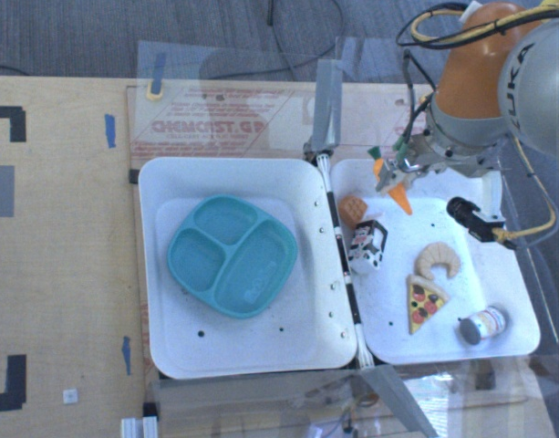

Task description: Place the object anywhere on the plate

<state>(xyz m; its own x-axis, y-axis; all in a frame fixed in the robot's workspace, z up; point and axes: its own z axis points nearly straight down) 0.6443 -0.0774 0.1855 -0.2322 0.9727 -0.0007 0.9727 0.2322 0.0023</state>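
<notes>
So the carrot (400, 195) sits at the upper left of the right bin (516, 331), orange with a bit of green at the top. Its long axis runs diagonal, tip pointing lower right. The claw (398, 168) is right over its upper end, can't tell if it's apart or clamped. The teal plate (232, 255) sits in the left bin (170, 336), well apart.

Arm (498, 71) cut off at right edge, claw (395, 173) fingers blurred, carrot (399, 194) top hidden beneath claw
</notes>
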